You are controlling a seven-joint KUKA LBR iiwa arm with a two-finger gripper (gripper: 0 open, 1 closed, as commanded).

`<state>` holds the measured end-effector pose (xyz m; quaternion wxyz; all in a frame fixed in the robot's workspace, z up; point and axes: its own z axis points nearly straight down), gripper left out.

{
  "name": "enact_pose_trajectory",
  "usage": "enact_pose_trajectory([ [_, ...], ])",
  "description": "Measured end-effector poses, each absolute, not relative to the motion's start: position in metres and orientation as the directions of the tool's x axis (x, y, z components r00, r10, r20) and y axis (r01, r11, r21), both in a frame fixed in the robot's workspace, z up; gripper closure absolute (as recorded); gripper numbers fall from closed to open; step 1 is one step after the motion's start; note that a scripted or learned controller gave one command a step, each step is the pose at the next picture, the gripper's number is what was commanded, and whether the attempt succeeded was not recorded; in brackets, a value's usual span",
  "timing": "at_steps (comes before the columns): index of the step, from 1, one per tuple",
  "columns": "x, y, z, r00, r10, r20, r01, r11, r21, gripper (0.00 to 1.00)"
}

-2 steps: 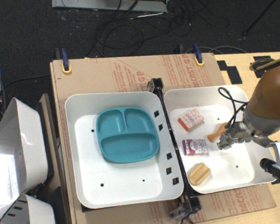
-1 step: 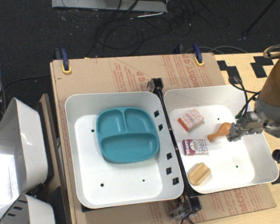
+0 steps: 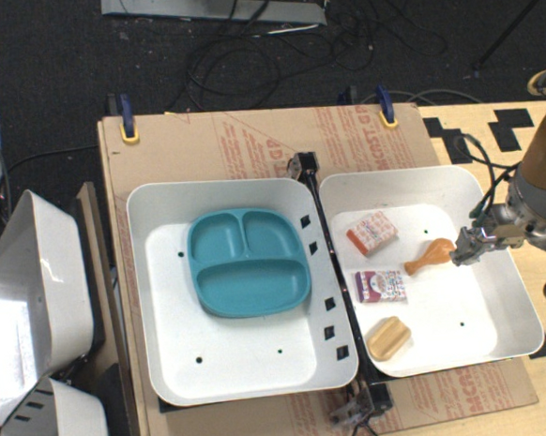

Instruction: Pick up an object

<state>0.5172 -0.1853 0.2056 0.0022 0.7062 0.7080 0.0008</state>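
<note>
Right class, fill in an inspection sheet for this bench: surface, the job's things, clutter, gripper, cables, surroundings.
Surface: cardboard sheet under two white bins, left bin and right bin.
Job's things: in right bin, red-and-white packet, purple-and-white packet, tan block, orange drumstick-shaped toy.
Clutter: teal divided plate in left bin.
Gripper: gripper at the orange toy's right end; grasp unclear.
Cables: black cables on floor behind bench.
Surroundings: dark floor, white tubs at left.

Brown board bench bears two white bins: left bin, right bin, side by side
</note>
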Motion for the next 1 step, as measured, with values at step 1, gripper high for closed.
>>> enact_pose_trajectory([
  [1, 0.5345, -0.1313, 0.1990, -0.008, 1.000, 0.002, 1.000, 0.008, 0.001, 1.00],
])
